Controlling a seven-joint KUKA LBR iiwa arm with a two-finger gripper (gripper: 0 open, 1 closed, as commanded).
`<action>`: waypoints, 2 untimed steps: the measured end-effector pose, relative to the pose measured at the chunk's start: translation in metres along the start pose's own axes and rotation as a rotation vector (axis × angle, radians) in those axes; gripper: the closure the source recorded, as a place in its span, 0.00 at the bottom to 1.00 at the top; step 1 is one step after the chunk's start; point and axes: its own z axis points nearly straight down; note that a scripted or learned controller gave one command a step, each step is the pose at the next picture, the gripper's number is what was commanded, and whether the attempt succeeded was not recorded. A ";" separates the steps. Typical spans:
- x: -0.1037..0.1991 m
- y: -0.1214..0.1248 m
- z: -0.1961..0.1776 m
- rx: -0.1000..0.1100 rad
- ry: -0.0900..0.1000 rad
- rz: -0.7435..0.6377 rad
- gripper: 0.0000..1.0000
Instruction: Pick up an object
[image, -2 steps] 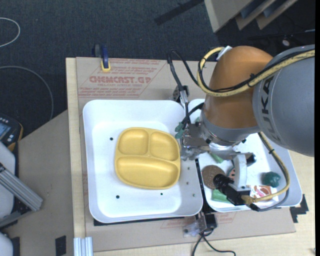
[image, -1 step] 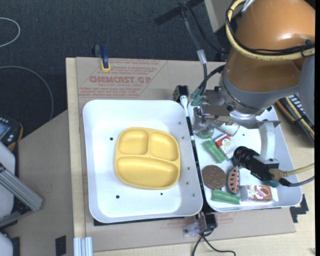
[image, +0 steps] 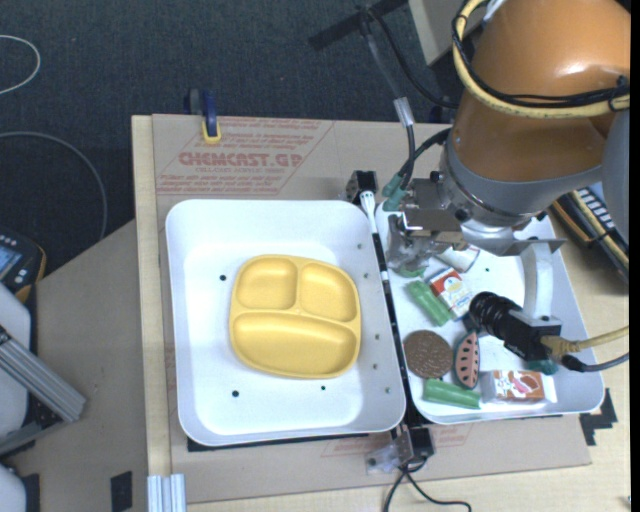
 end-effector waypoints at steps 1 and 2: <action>0.000 0.001 -0.010 -0.002 -0.001 -0.001 1.00; 0.001 0.001 -0.020 -0.003 -0.001 -0.002 1.00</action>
